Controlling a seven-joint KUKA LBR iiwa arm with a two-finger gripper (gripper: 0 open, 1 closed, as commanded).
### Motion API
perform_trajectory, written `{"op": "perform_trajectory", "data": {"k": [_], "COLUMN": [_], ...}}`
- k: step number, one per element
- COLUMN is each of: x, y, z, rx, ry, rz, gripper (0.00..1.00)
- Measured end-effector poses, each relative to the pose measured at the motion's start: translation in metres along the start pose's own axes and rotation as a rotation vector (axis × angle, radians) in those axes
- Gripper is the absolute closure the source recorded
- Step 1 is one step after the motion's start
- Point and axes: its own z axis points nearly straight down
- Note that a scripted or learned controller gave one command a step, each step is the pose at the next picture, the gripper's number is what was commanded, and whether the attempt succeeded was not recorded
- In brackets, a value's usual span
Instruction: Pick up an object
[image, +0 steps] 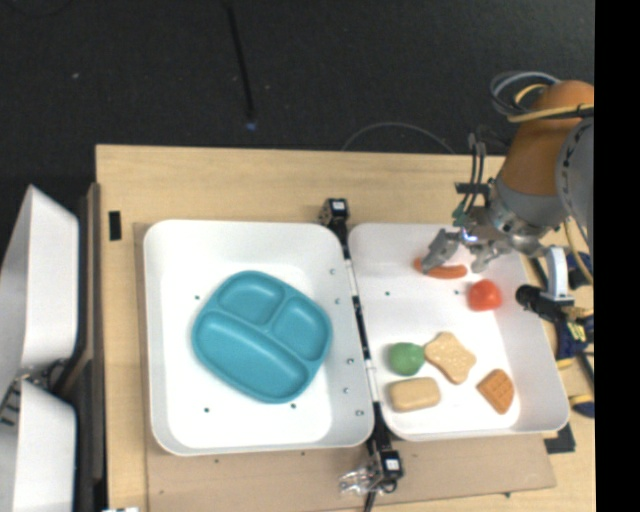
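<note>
Bread roll (413, 393) near front; hand (462, 250) partly hides orange sausage (444, 269).

Grey arm (548, 190), orange band, looped cables

Both white bins (250, 420) look like smooth, glossy plastic. The teal divided plate (262, 335) is matt plastic. The bench (120, 300) shows pale, matt wood. The gripper (462, 250) looks metallic grey.

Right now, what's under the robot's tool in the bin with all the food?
An orange sausage lies right under the tool, on the right bin floor. Its top end is covered by the tool, so I can't tell whether the tool touches it.
</note>
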Motion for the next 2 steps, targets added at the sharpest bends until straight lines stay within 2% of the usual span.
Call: {"op": "perform_trajectory", "data": {"k": [1,2], "x": [0.0,-0.002], "y": [-0.01,-0.01], "z": [0.05,0.074], "rx": [0.0,-0.003], "ry": [0.0,-0.001], "rz": [0.001,0.004], "gripper": [0.0,0.0]}}
